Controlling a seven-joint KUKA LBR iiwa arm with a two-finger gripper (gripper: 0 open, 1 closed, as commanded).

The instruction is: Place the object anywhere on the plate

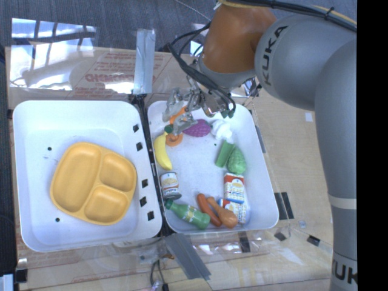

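Looming closest to the lens, the grey arm's orange-banded wrist hangs over the back of the right bin [267,193], reaching in from the right and bent steeply downward. Its gripper [177,117] sits low at the bin's far left corner, just above a small orange piece [174,139] beside the banana [162,152] and purple grapes [197,128]. Whether it has anything pinched, I cannot tell. My guess is the pick is under way. Next it must lift clear and carry leftward to the yellow plate [92,182] in the left bin [36,126].
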